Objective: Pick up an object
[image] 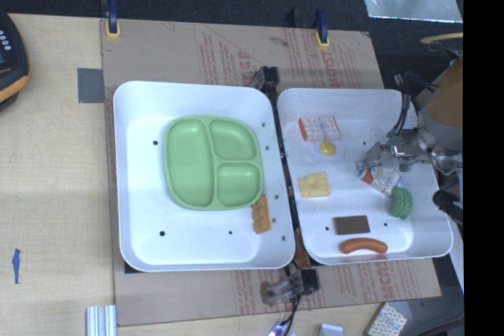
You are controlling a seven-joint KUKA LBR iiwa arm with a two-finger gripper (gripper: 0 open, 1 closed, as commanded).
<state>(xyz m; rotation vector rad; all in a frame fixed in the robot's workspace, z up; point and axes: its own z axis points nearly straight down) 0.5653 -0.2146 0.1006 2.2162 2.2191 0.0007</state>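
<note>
A wooden tabletop (55, 193) is seen bearing two white bins, clamped over cardboard so they stay put. The left bin (142, 240) is occupied by a green divided plate (213, 161), a brown wafer (261, 214) lying at its five o'clock. Candidate objects are scattered in the right bin (346, 102): a sausage (363, 246), a brown block (351, 225), a cheese wedge (315, 185), a green toy (401, 202) and a wrapped packet (318, 127). The jaws (383, 168) are lowered at the bin's three o'clock over a crinkled wrapper (385, 180); whether they are clenched cannot be told.
</note>
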